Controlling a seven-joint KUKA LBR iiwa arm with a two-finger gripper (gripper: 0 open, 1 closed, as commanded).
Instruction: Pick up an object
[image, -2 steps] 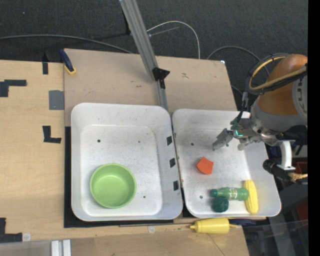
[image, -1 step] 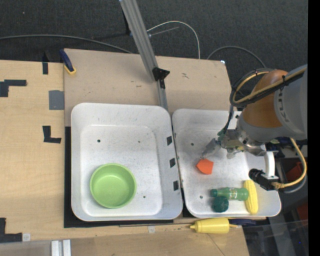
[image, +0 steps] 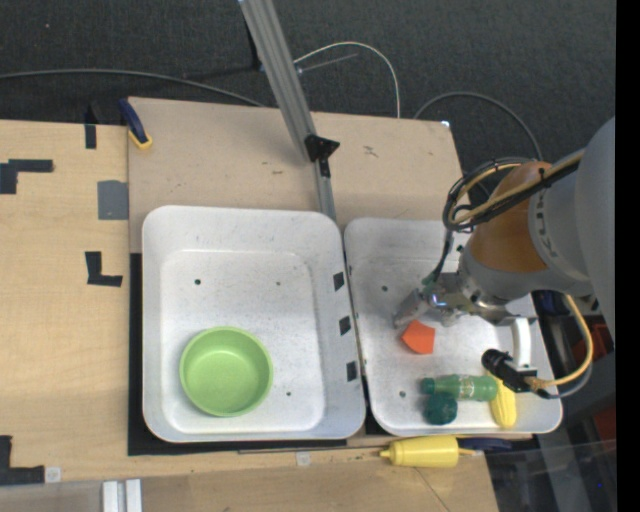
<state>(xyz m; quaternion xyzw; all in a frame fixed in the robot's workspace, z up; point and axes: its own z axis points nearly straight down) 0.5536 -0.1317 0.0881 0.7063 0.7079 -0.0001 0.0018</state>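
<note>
So the gripper (image: 418, 308) is down in the right bin (image: 385, 250), sitting just above and touching-close to the orange block (image: 419, 338). Honestly I can't tell from this slanted overhead angle how it's set, the wrist blocks most of it, so I can't say the block is actually held. It looks like it's resting on the bin floor, roughly mid-bin.

If the orange block is the target, I'd want the approach centred over it and coming straight down, since the block sits tilted and a glancing touch would probably just shove it sideways. Squeeze across the flattest pair of faces and lift vertically.

Room-wise it's decent: open white floor to the left of the block all the way to the divider between bins. The crowded side is below and to the right, where the green bottle (image: 460, 386), the dark green piece (image: 438, 407) and the yellow thing (image: 504, 405) sit near the bin's bottom edge. The left bin (image: 240, 240) holds a green bowl (image: 226, 371), well apart. A yellow bottle (image: 425, 452) lies outside the bins on the bench.
</note>
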